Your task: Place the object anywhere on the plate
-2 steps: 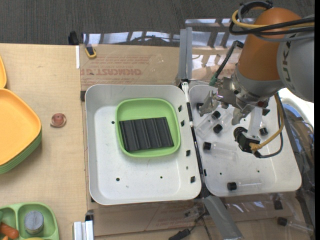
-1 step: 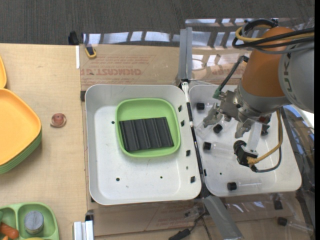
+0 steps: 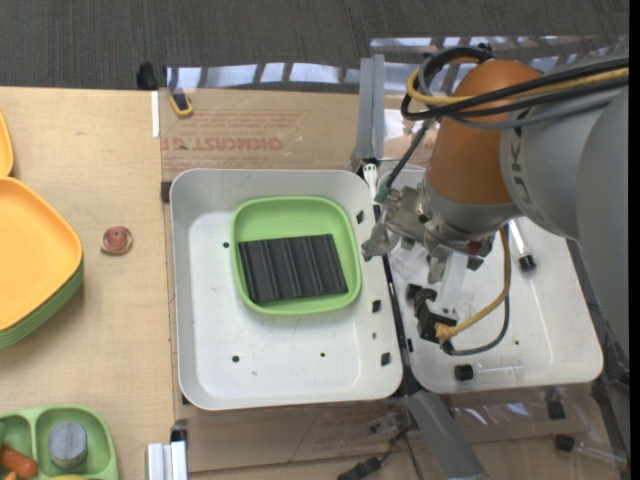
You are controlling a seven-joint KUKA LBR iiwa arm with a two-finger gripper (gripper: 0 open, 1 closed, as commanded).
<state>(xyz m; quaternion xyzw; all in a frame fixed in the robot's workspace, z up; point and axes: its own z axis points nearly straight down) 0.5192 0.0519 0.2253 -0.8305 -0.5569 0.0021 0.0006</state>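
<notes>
- One dark ribbed slab, flat on the green plate, covering its middle and near half, long side parallel to the plate's near rim; lying wholly inside the rim, so judged already placed
- Looks stiff and fairly light, like ribbed rubber or plastic; grooved top likely grippy rather than slick; not fragile by the look of it
- Best taken across the short span at mid-length, or by one long edge, since so flat a piece offers little height to pinch; could tip if caught at a corner
- Plate resting in the left bin, toward its far right corner, well apart from the near edge; nothing else on the plate but the slab
- Right bin under the arm; gripper hanging over its left edge, apart from the slab; released or clenched cannot be told, being masked by the wrist
- Stacked orange plates at the bench's left edge; small red cap beside them; green compartment tray at the near left corner, holding a grey round piece
</notes>
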